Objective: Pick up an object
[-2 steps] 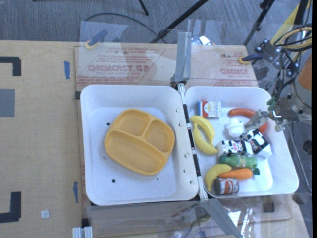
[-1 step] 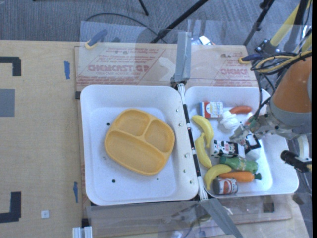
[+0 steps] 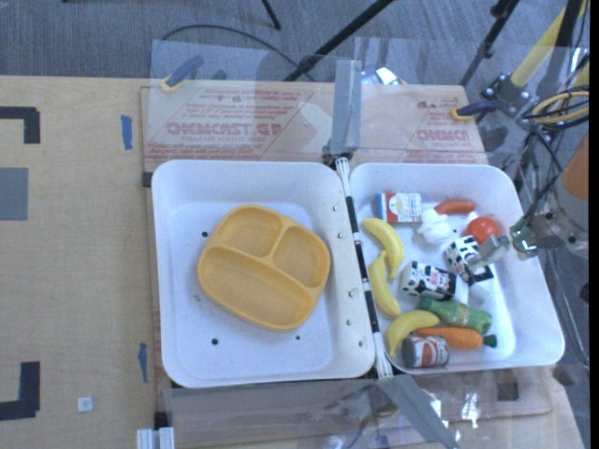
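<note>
1. Bins sit side by side on your bench: the left bin (image 3: 178,344) holds a yellow divided plate (image 3: 263,266), lying flat near its middle.
2. Your right bin (image 3: 533,335) carries the clutter: three bananas (image 3: 387,243) down its left side, a small carton (image 3: 402,207) at the top, a white crumpled item (image 3: 432,225) beside it, and a red tomato (image 3: 484,229) further right.
3. Lower down you see a black-and-white cow toy (image 3: 428,280), a green vegetable (image 3: 459,313), a carrot (image 3: 456,338) and a small can (image 3: 426,352) near the bin's front wall.
4. Your gripper (image 3: 489,251) reaches in from the right over the right bin, its tip just beside a black-and-white spotted cube (image 3: 460,253) and just below the tomato.
5. Whether the fingers are apart or together, you cannot tell from this view; nothing is visibly held between them.
</note>
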Controlling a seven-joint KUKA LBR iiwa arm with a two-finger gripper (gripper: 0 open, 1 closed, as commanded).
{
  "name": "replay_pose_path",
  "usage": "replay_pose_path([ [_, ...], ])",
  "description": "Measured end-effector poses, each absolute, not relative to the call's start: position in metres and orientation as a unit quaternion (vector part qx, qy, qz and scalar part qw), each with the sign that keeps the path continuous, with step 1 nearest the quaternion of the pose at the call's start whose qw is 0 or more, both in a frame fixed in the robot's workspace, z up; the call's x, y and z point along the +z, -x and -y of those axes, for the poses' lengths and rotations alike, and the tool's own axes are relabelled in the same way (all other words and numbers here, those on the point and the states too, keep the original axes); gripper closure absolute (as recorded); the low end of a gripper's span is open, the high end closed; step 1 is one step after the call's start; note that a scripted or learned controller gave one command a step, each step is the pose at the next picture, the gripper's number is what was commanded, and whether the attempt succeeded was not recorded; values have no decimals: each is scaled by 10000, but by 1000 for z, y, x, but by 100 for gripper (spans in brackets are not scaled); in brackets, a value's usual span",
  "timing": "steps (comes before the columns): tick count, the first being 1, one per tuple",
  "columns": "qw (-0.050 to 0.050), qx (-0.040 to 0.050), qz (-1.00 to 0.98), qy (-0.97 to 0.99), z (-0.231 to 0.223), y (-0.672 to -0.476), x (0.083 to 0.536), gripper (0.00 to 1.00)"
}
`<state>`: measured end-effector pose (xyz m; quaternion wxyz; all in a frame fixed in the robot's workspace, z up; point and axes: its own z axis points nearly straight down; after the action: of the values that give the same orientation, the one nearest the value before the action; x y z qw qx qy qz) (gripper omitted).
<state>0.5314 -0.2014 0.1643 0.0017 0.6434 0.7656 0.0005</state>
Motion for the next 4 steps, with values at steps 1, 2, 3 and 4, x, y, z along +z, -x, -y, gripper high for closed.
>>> replay_pose_path([
  [1, 21, 10, -7497, -6618, 186, -578, 86, 0],
  [2, 20, 7, -7669, -6417, 176, -577, 119, 0],
  [3, 85, 19, -7843, -6204, 171, -563, 93, 0],
  [4, 130, 27, -7832, -6216, 173, -565, 105, 100],
])
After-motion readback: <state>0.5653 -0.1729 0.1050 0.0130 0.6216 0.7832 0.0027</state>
